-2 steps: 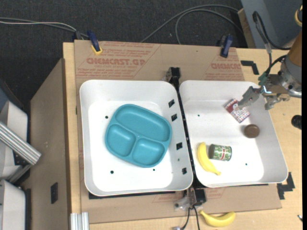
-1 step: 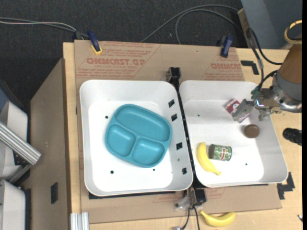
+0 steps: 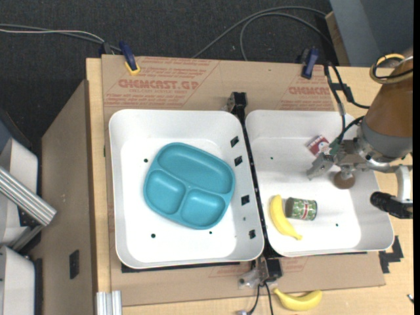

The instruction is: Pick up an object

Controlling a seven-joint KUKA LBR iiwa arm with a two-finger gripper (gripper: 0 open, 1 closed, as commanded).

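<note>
banana, the yellow curved one (image 3: 283, 218), lies near the front of the right white bin (image 3: 348, 238), touching a small green can (image 3: 302, 209). soft, bruisable, grab its middle. gripper (image 3: 328, 163) hovers farther back, can't tell its state.

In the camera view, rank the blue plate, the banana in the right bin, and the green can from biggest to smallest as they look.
1. blue plate
2. banana
3. green can, somewhat smaller than the banana beside it

grey arm (image 3: 387, 120) reaching leftward, wrist angled down
</note>
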